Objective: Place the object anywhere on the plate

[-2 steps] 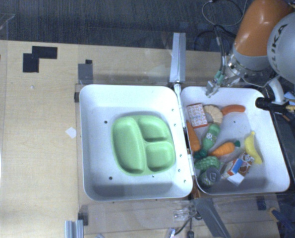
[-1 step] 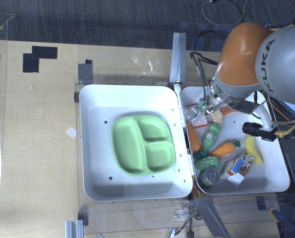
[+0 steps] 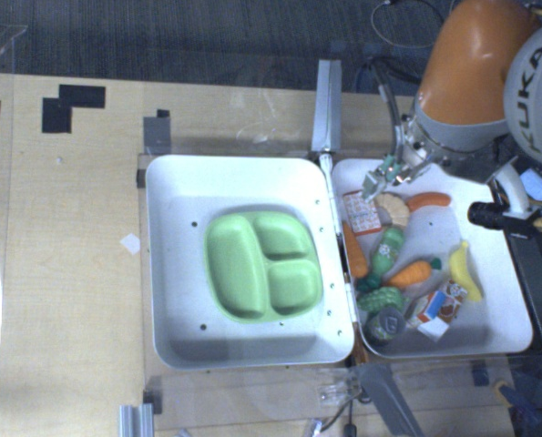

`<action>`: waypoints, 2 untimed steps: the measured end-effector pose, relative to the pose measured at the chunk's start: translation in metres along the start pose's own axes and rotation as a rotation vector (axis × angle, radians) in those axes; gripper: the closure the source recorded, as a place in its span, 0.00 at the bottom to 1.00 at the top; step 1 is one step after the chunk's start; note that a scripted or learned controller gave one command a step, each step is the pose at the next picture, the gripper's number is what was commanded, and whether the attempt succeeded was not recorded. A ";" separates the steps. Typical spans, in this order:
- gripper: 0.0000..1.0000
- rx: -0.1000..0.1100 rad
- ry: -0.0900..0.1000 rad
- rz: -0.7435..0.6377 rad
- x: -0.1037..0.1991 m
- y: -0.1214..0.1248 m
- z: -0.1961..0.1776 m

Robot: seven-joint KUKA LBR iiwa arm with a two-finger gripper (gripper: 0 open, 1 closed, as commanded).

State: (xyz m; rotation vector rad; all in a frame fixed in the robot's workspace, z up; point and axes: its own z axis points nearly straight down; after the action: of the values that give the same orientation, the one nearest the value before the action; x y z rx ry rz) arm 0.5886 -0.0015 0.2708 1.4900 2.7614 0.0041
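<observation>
Green three-compartment plate [image 3: 263, 264] flat in left bin [image 3: 170, 335]

The arm [image 3: 489, 62] has a large rounded orange housing with a glossy sheen. Beside it sits a pale grey shell bearing dark lettering, "KUKA" [image 3: 533, 98]. Below the orange section runs a grey collar. A small metallic gripper [image 3: 386, 175] with greenish fittings hangs beneath. A thin dark cable [image 3: 407, 7] loops behind the arm.
</observation>
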 end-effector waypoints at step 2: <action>1.00 -0.004 0.001 -0.277 0.215 0.088 0.160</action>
State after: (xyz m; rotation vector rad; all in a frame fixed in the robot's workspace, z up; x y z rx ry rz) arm 0.5443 0.2266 0.1104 1.0944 2.9390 0.0084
